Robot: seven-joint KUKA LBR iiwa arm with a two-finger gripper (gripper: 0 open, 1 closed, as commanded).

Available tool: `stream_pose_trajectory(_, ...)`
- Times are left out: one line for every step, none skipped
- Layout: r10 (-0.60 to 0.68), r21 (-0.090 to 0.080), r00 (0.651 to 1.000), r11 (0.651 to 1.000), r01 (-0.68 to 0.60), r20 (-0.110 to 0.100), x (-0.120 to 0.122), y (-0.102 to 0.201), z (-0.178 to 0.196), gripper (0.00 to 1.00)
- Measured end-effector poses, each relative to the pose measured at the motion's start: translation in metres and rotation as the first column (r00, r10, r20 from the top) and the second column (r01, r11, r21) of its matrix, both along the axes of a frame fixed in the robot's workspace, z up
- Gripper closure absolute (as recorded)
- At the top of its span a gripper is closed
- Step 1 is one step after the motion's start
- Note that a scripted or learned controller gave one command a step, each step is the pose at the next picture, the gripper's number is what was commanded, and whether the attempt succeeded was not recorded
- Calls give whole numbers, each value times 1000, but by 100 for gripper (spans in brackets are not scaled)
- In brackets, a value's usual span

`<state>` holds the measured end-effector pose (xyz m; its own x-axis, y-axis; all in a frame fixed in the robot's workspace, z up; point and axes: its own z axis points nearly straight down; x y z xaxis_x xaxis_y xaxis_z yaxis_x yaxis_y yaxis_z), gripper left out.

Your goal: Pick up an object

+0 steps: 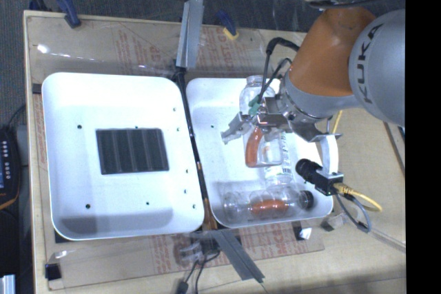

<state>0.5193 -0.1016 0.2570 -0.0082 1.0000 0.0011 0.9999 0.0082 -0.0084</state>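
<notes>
Gripper (256,122): jaws spread apart, empty. Clear bottle (265,151) just below, long axis up-down; second bottle (265,203) lying crosswise.

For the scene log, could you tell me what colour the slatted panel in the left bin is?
The slatted panel is dark grey, seen best in the camera view.

Clear bottles (265,203) in right bin (207,148)

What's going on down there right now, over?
Gripper low over right bin. Clear bottles lying below it, none seen held. Left bin holds a dark grate.
</notes>
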Motion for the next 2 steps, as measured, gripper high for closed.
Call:
stream_pose_trajectory(62,1,998,998,-62,1,7,-49,-18,0)
stream_pose_trajectory(-38,-2,999,999,38,3,31,-96,-52,0)
